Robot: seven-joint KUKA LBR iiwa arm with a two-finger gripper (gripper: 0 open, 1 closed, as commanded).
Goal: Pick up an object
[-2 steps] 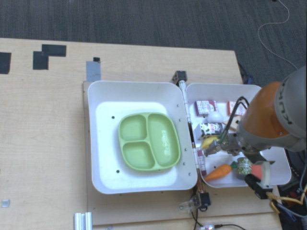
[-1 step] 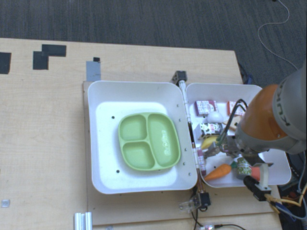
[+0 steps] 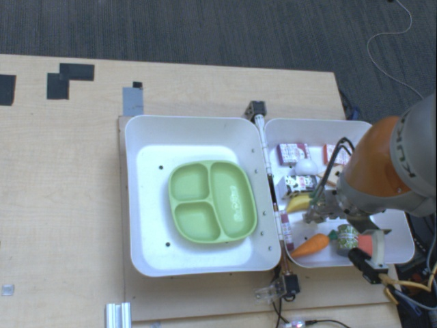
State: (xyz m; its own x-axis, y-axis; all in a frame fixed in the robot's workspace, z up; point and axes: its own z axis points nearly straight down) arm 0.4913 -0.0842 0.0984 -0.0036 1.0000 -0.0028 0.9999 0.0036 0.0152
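Where the gripper [image 3: 319, 210] hovers, banana [image 3: 298, 203] just beside, carrot [image 3: 308, 245] below.

**One fixed camera, high above the desk**

A single camera looks down at a slant on the desk [image 3: 61, 203], from far enough to take in both white bins whole. The left bin [image 3: 136, 203] sits near centre, the right bin [image 3: 403, 248] toward 3 o'clock. Grey carpet [image 3: 205, 19] fills the 12 o'clock strip; the arm [image 3: 389, 162] enters from 3 o'clock.

pale wooden bench [image 3: 61, 183], grey carpet [image 3: 205, 19], black cable [image 3: 389, 39]
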